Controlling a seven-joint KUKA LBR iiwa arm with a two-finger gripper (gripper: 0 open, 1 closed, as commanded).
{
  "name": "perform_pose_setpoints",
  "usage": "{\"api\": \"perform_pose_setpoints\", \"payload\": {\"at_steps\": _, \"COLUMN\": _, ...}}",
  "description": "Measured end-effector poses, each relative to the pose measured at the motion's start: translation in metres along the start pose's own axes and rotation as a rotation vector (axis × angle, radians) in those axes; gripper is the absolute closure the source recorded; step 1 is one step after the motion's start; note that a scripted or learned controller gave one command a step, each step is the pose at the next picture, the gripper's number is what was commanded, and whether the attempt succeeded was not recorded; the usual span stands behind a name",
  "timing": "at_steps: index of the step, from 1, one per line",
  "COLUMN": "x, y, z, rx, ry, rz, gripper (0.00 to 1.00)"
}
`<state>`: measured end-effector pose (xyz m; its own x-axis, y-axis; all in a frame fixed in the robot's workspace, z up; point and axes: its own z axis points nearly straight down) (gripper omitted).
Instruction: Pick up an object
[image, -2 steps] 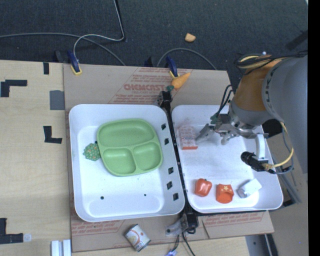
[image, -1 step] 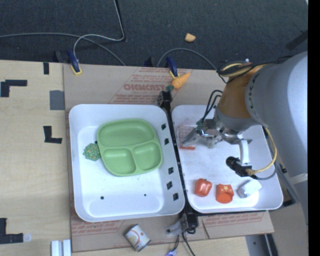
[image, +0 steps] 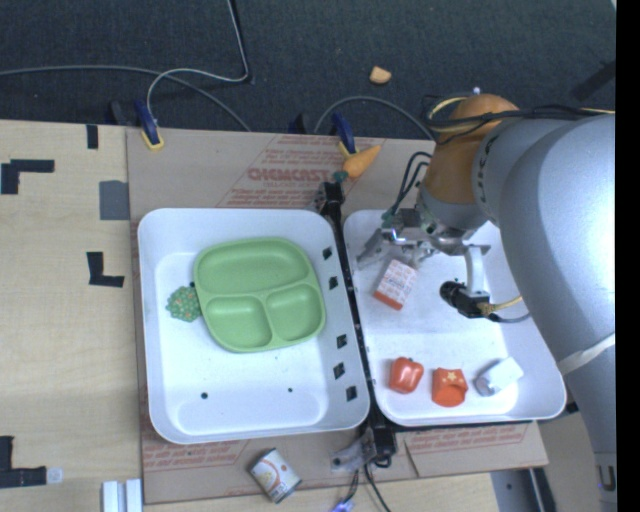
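My gripper (image: 405, 243) hangs low over the back of the right bin (image: 530, 340). An orange and white carton (image: 395, 283) lies in that bin directly below and in front of the gripper, very close to it; whether they touch is unclear. Along the right bin's front edge lie a red pepper (image: 405, 374), an orange pepper (image: 449, 386) and a small grey and white object (image: 497, 377).
In the left bin (image: 160, 330) a green divided plate (image: 260, 294) lies with a small green broccoli-like piece (image: 183, 303) at its left edge. An orange carrot-shaped toy (image: 362, 158) rests behind the bins. A small can (image: 274, 473) lies in front of them.
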<state>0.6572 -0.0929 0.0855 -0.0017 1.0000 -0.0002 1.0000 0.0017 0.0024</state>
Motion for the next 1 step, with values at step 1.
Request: {"api": "perform_pose_setpoints", "payload": {"at_steps": 1, "x": -0.0071, "y": -0.0238, "z": -0.0007, "rx": -0.001, "ry": -0.001, "rz": 0.001, "gripper": 0.00}}
